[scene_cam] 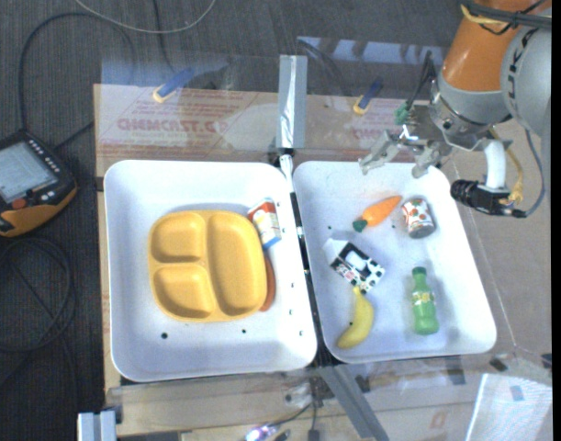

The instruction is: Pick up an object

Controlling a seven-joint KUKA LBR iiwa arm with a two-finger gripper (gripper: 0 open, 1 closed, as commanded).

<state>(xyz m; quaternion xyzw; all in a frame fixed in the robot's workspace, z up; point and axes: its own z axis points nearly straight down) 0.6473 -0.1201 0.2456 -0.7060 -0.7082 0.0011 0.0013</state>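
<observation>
I am viewing the bench from the fixed overhead camera. The arm (487,44), grey with its orange band, is reaching in from the right and is sitting over the far edge of the right bin (464,246). The gripper (401,157) is hanging above that bin's upper rim; its two fingers (376,160) are standing apart, and I am seeing nothing between them.

In the right bin I am recording five items. A carrot (378,211) is lying near the far side, tilted, with a small can (418,218) just beside it to the right. A black-and-white patterned box (357,267) is lying near the bin's middle, and a banana (356,321) is lying just below it, its tip touching or nearly touching the box; I cannot tell which. A green bottle (424,300) is lying well to the right of the banana.

In the left bin (124,274) a yellow divided tray (208,265) is occupying the middle. A small red-and-white carton (265,223) is lying against the tray's upper right edge.

A teach pendant (23,180) is resting on the floor to the left of the bench.
</observation>
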